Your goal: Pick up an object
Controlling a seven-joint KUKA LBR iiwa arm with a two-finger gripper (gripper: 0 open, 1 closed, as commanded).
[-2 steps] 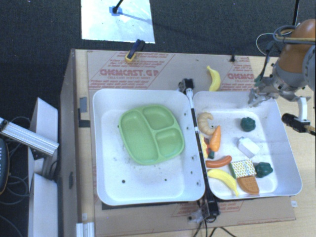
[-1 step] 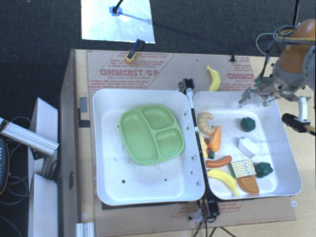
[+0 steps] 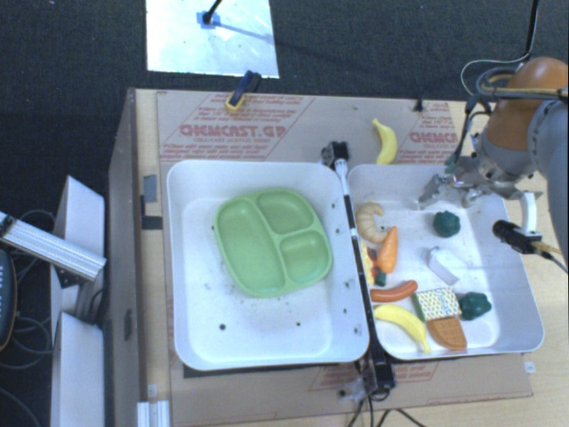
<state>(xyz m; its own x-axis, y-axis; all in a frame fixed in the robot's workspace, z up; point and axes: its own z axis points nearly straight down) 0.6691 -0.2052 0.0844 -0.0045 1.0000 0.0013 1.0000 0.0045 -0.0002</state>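
The right bin (image 3: 524,323) holds several toy foods: a croissant (image 3: 369,212), a carrot (image 3: 388,249), a dark green broccoli piece (image 3: 446,223), a white block (image 3: 442,263), a red sausage (image 3: 394,291), a banana (image 3: 402,323), a patterned box (image 3: 436,303), another dark green piece (image 3: 475,305) and an orange wafer (image 3: 447,332). My gripper (image 3: 455,191) hangs over the bin's far edge, just beyond the broccoli piece. Its fingers are spread open with nothing between them.
The left bin (image 3: 191,327) holds a green divided plate (image 3: 273,241). A second banana (image 3: 385,140) lies on the cardboard behind the right bin. A yellow and black clip (image 3: 240,92) lies at the back of the bench. A black fitting (image 3: 514,235) juts over the right bin's right side.
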